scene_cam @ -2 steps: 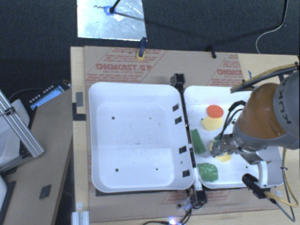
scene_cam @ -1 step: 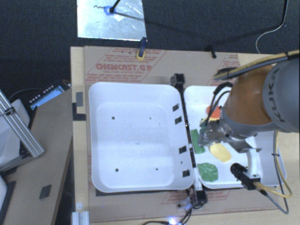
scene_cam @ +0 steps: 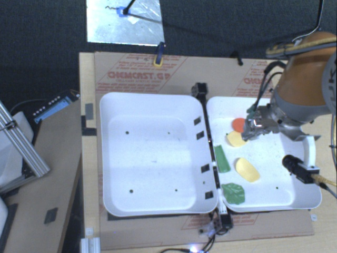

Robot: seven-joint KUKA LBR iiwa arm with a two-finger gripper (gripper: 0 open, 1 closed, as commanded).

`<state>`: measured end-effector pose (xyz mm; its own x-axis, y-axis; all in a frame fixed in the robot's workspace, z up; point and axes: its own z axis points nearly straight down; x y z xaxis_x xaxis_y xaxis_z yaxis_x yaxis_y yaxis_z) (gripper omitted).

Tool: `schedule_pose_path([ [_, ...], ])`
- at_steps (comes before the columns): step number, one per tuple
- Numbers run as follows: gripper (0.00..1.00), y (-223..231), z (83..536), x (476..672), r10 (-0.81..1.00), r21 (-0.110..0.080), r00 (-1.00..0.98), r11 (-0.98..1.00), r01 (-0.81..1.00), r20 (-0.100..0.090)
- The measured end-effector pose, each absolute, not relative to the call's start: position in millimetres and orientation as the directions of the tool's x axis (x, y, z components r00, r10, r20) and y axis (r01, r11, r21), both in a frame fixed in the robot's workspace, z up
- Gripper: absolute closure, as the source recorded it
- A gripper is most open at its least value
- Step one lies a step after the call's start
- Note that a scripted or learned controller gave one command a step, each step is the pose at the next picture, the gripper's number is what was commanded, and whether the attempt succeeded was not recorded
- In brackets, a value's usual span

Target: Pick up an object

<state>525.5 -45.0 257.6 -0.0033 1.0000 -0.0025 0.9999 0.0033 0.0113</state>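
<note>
Arm (scene_cam: 308,83) reaches in over right bin (scene_cam: 300,196) | left bin (scene_cam: 152,152) beside it | claw (scene_cam: 251,128) low, state can't tell | yellow piece (scene_cam: 235,139) touching claw tip, lower-left of it | orange piece (scene_cam: 239,124) just left of claw | second yellow piece (scene_cam: 247,169) and green pieces (scene_cam: 233,193) well below

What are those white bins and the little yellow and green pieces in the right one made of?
White bins: probably moulded plastic, with smooth, faintly glossy walls and rounded corners. Yellow pieces and green pieces: likely plastic or rubber toy food, judging by flat uniform colour and soft rounded shapes; too small to confirm.
</note>
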Motion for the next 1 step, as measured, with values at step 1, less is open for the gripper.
schedule_pose_path([
  [1,1.0,-4.7,244.9,485.5,1.0,-0.001,-0.007,0.007,1.0,0.001],
])
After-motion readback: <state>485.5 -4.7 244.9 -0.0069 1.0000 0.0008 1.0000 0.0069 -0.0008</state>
